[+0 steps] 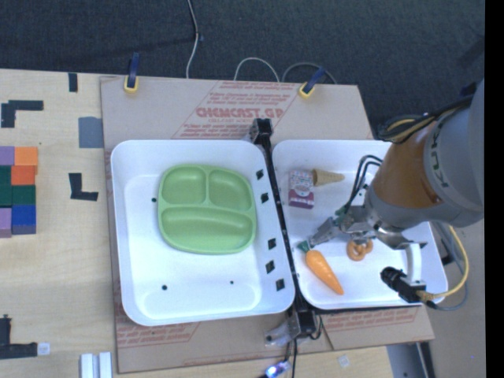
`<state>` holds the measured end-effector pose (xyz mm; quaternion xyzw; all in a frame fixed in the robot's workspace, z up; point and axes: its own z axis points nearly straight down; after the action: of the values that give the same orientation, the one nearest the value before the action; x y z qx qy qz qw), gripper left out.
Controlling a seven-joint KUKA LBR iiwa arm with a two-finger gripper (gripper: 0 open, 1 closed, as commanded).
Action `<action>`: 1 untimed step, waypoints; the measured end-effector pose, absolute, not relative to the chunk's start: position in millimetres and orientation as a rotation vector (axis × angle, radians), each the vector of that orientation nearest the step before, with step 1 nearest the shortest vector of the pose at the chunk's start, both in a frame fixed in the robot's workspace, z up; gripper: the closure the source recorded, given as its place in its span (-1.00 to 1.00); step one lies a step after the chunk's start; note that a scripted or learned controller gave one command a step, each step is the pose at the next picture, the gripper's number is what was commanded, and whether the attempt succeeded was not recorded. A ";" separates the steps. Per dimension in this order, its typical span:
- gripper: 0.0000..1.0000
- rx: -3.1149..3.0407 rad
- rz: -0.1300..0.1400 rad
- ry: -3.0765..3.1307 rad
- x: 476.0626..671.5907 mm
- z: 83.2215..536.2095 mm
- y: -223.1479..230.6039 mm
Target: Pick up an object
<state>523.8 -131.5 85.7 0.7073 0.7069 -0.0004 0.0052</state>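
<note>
I can't make out the gripper [315, 239] properly: the fingers [323, 232] look like a narrow grey wedge, whether they're parted I cannot tell, nothing visibly between them. It sits low in the right bin [394, 294], tip just above the carrot [324, 271] (near-left of that bin). Pretzel [359, 249] is partly tucked under the wrist. Small pink carton [301, 189] and cone [328, 177] lie farther back. Left bin [134, 211] holds a green divided plate [208, 209]. Cardboard [236, 109] under both bins, dark carpet [94, 14] beyond.
</note>
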 end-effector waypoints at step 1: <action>1.00 2.212 0.004 2.210 525.8 100.2 -131.9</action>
<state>525.8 -131.9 100.2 0.7073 0.7068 0.0012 0.0074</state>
